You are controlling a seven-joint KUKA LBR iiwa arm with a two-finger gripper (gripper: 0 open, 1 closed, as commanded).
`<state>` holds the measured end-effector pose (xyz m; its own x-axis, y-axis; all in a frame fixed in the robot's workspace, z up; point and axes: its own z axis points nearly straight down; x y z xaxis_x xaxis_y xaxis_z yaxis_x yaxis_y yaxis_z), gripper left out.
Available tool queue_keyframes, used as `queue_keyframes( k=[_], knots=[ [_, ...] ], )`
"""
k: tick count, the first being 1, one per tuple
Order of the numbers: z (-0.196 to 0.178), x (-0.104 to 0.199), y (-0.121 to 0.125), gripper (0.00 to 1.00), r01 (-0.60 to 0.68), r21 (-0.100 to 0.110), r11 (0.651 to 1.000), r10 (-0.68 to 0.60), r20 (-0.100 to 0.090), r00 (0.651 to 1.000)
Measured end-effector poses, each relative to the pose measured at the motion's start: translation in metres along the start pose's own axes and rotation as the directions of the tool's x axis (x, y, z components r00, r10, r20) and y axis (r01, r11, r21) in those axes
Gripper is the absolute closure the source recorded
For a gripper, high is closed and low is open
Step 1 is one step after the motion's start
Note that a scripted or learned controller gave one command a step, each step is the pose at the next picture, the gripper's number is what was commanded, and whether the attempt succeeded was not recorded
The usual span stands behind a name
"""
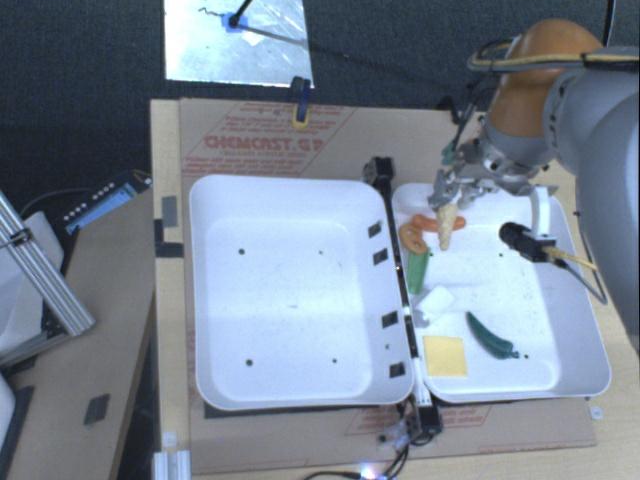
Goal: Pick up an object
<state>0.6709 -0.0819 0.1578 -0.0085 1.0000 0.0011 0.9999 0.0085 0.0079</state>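
Left bin (pixel 290 288): I am seeing it lying beside the right bin (pixel 545 303), the two meeting along a clipped seam.
Green stick (pixel 417 268): it is lying along that seam inside the right bin, running far to near.
Orange piece (pixel 413 236): it is sitting just above the stick, reaching under the pale piece.
White scrap (pixel 434 299): it is lying below the stick, with the yellow square (pixel 445 355) nearer still.
Pale piece (pixel 447 223): it is hanging or standing directly under my gripper (pixel 448 196), at the bin's far left, long axis running far to near, narrow end toward me.
Hidden: my gripper is covering its top end.
Grip: I am unable to tell whether my hand is spread or pinching it.
Dark pod (pixel 489 334): it is lying slantwise, well apart, toward the near right.
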Motion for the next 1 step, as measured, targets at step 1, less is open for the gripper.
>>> queue_keyframes(
  k=[1],
  knots=[
    [-0.0287,0.0958,-0.0005,1.00,0.005,0.004,1.000,-0.005,-0.004,1.000]
  ],
)
